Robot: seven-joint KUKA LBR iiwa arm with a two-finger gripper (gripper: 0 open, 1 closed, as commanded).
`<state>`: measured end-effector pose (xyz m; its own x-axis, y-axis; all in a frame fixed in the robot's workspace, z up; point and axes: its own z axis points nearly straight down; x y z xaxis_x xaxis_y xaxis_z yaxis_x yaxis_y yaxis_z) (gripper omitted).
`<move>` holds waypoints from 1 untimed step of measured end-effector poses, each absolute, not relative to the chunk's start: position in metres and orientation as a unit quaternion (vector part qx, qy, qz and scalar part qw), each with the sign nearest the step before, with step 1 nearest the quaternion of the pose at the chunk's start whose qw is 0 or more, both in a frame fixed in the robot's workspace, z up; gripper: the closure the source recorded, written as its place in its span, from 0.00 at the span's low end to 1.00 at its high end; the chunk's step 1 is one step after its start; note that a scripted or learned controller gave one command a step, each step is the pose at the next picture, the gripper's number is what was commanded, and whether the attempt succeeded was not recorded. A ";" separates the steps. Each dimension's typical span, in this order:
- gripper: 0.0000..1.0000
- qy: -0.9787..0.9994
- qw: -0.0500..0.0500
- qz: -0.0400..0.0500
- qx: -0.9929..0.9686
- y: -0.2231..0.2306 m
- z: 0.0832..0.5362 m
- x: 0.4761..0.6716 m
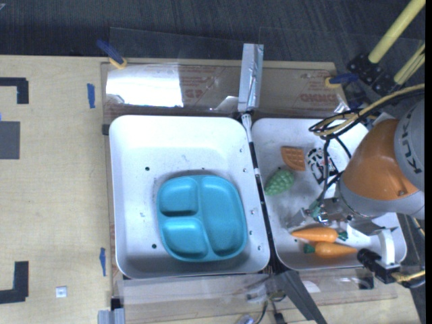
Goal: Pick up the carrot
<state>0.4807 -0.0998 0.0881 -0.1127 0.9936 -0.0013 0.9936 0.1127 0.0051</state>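
Fingers hidden under the wrist, so their state can't be told; gripper [329, 214] hovers just above the carrot [315, 234], lying in the right bin [283, 130]. Pickup not yet done.

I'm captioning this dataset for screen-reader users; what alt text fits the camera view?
A grey and orange robot arm reaches from the right into the right white bin, its hand just above two carrots. That bin also holds a green toy; the left bin holds a blue divided plate.
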 end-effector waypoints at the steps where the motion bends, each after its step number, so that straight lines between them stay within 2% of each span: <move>1: 0.00 0.740 0.003 0.002 0.673 -0.099 0.088 0.481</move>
<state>0.4807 -0.0986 0.0880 -0.0952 0.9955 -0.0021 0.9954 0.0952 0.0060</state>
